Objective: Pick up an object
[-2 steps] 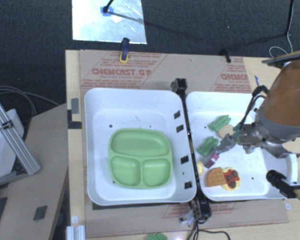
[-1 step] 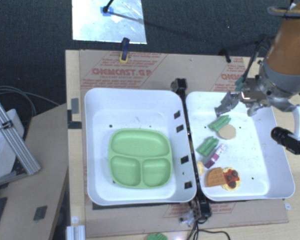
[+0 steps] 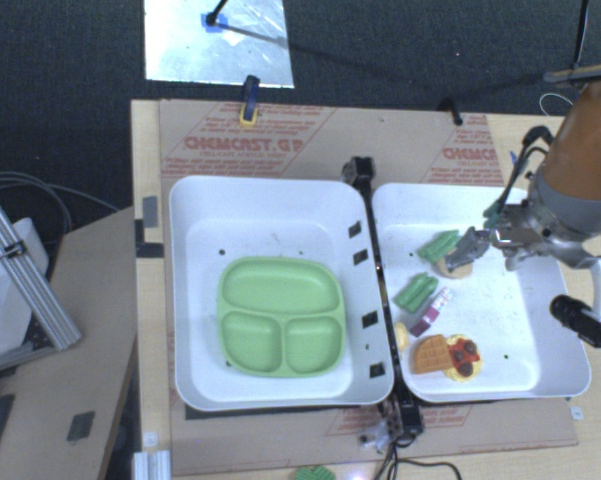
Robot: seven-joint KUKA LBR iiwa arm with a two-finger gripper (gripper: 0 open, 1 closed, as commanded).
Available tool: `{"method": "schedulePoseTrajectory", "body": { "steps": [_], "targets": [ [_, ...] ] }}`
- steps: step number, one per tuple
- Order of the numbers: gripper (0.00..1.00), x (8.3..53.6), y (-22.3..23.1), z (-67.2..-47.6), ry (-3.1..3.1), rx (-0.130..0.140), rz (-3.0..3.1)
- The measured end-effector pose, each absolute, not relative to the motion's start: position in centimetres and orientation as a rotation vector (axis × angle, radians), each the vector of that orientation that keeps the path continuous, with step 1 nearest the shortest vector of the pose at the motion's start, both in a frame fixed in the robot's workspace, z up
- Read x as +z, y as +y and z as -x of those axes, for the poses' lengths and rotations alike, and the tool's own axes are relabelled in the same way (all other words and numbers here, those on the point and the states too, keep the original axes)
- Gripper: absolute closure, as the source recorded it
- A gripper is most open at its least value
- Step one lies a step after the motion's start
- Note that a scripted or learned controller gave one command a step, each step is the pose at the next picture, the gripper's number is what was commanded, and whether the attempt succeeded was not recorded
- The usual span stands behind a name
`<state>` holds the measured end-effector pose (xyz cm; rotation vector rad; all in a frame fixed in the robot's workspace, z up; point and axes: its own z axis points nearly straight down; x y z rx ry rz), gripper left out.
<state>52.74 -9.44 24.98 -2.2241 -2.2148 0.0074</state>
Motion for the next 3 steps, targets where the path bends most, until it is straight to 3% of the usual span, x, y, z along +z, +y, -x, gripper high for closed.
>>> {"method": "schedulePoseTrajectory", "body": {
  "steps": [1,2,3],
  "targets": [
    [0.0,20.0,-10.3,-48.7,-2.216,0.005,2.22],
    [0.0,18.3,-3.3,-48.7,-2.231,-0.004,2.208],
    [0.0,30.2,-7.8,-48.8,-2.231,-0.013,2.231]
  ]
}}
